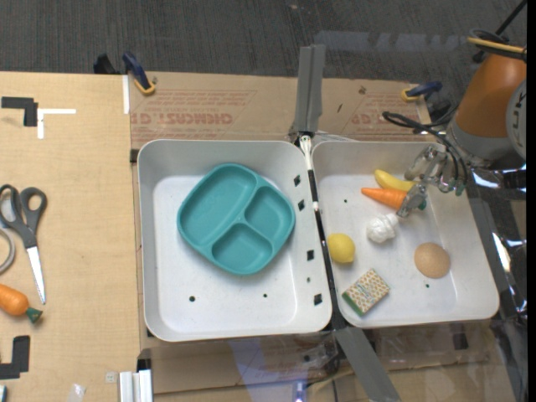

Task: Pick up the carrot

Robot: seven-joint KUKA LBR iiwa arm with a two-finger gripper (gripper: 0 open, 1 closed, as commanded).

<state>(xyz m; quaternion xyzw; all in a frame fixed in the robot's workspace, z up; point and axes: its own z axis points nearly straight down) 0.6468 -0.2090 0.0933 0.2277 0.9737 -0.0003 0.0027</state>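
An orange carrot (383, 196) lies in the right bin (469, 308), near its back, pointing left. Just behind it, touching or nearly touching, sits a yellow banana (392, 179). My gripper (414, 199) reaches in from the right and is low, at the carrot's right end. That end is partly hidden by the gripper. A second orange carrot (12, 301) with a green tip lies far off on the wooden bench at the left edge.
The right bin also holds a white garlic bulb (381, 229), a lemon (340, 247), a tan egg-shaped item (432, 260) and a speckled sponge (366, 291). A teal divided plate (237, 218) fills the left bin (159, 308). Scissors (25, 224) lie on the bench.
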